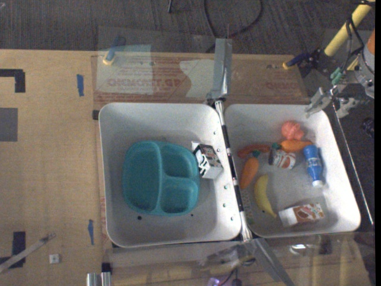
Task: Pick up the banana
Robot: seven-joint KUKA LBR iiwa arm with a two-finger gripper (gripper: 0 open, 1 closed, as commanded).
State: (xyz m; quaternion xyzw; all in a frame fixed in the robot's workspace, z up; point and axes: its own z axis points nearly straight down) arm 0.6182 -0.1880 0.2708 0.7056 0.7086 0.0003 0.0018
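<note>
The yellow banana (264,196) lies in the right bin (342,177), near its front left, curving from beside the carrot down toward a white bottle. My gripper (328,104) hangs over the bin's far right corner, well away from the banana. Its two fingers stand apart, open, with nothing between them.
Around the banana are an orange carrot (250,171), a small jar (281,157), a blue bottle (312,165), a white labelled bottle (300,213), a pink lump (292,128) and orange pieces (296,145). The left bin (113,219) holds a teal divided plate (161,178) and a small carton (207,159).
</note>
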